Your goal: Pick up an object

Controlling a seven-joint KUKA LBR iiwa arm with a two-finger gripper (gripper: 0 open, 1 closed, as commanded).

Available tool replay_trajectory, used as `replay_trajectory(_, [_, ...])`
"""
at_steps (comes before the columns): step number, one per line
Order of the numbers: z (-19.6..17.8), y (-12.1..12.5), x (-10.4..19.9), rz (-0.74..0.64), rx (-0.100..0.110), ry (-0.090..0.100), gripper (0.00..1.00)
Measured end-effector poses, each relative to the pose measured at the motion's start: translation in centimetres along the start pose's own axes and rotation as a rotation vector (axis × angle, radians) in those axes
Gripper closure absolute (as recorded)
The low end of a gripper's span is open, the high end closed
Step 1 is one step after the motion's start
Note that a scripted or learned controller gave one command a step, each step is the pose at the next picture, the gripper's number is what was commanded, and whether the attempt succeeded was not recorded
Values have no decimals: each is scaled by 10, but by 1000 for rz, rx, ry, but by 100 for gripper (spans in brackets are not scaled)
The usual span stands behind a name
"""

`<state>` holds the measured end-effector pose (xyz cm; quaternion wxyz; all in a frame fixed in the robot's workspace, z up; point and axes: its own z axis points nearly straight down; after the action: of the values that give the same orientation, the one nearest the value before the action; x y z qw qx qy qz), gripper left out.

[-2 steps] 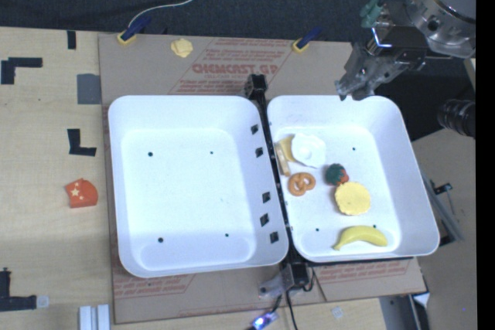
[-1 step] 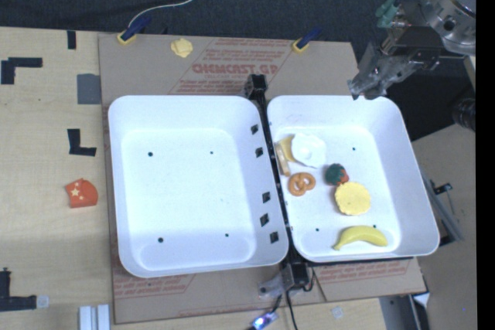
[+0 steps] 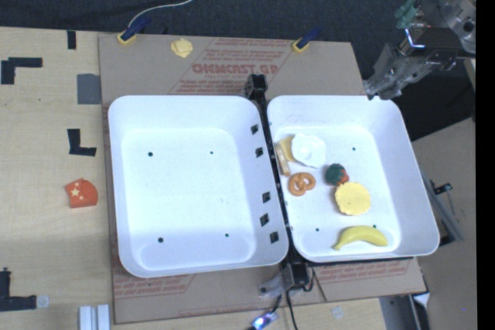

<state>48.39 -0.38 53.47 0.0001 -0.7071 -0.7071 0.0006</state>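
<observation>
Right bin: banana, pretzel, yellow disc. Tool above rim, grip state indeterminable.

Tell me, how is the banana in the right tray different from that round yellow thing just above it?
The banana is long, curved and thin; the round yellow piece is a flat-looking disc. The banana lies near the front rim of the right bin; the disc sits closer to the middle, beside a small green and red piece. The banana lies alone, while the disc looks to be touching that piece. Both are yellow and rest in the same bin.
</observation>
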Motion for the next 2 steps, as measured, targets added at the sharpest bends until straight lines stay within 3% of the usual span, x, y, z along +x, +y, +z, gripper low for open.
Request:
replay_trajectory(1, [0, 0, -32, 1, 0, 0, 100])
replay_trajectory(2, [0, 0, -117, 7, -1, -2, 100])
